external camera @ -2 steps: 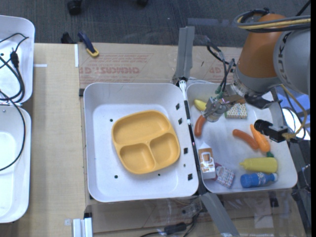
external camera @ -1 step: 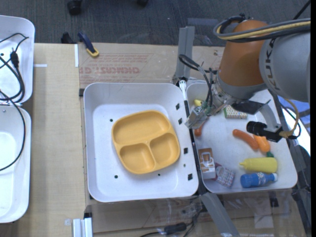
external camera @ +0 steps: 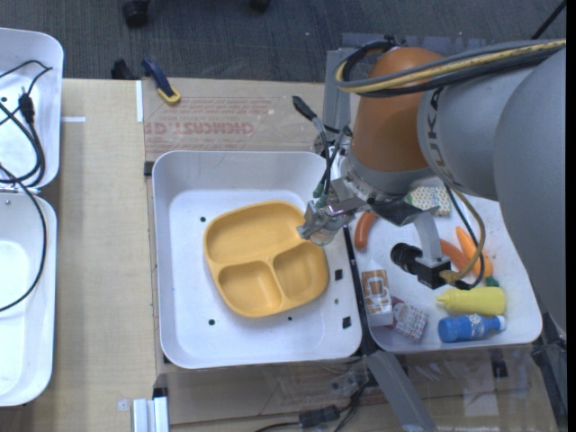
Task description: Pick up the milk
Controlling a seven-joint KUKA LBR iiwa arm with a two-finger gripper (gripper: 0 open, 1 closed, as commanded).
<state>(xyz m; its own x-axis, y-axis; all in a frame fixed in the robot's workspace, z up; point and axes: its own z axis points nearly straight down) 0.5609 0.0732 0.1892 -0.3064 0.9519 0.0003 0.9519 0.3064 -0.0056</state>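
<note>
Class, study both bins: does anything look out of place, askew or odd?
The gripper sits at the yellow divided tray's right edge in the left bin, while the milk carton lies tipped on its side in the right bin, beside the dividing wall. Nothing looks spilled.

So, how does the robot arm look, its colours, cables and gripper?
The arm is thick, rounded and grey, with a glossy orange band above the wrist. Black and yellowish cables run along its top, and thin dark wires hang beside the wrist. The gripper is small, metallic grey, with dark parts.
</note>
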